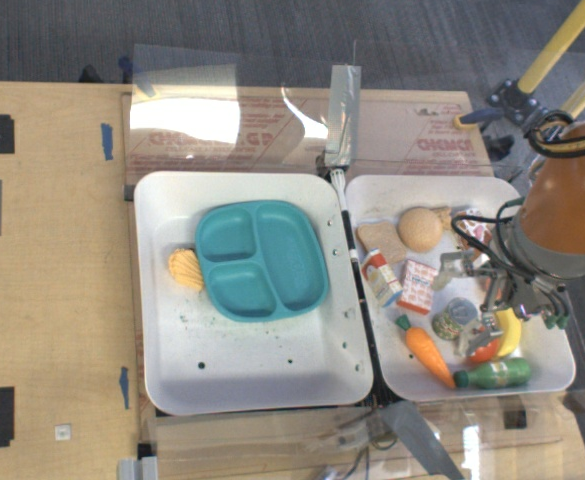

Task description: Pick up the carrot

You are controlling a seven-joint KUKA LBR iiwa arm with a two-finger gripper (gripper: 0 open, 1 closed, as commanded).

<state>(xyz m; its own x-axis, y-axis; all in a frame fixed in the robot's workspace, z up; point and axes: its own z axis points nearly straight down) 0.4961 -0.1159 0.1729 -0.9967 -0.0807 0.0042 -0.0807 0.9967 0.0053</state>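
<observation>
Carrot (pixel 429 356): a short orange toy with a small green tip at its upper-left end, lying on the floor of the right bin (pixel 392 193), near the front wall. It slants from upper left to lower right, thick end toward the bin's middle, tapered end pointing at a green bottle (pixel 494 373) that lies on its side by the front rim. Nothing grips it; it rests free.

Just right of the carrot sit a round grey-blue disc (pixel 458 316) and a red piece (pixel 484 351), with a yellow banana (pixel 512 334) beside them. The gripper (pixel 492 308) hangs over this cluster, to the right of the carrot and apart from it. Its dark metal fingers are tangled visually with cables and the clutter beneath, so I cannot tell how far apart they stand or whether anything sits between them.

Farther back in the same bin lie a small red-and-white box (pixel 417 286), a white bottle with a red cap (pixel 380 276), a tan round bun (pixel 420 228) and a flat beige piece (pixel 377 235). The arm's orange band (pixel 570 203) looms above the bin's right side.

The left bin (pixel 162 208) holds a teal divided plate (pixel 262 259) with a yellow scallop-shaped toy (pixel 185 267) touching its left edge.
</observation>
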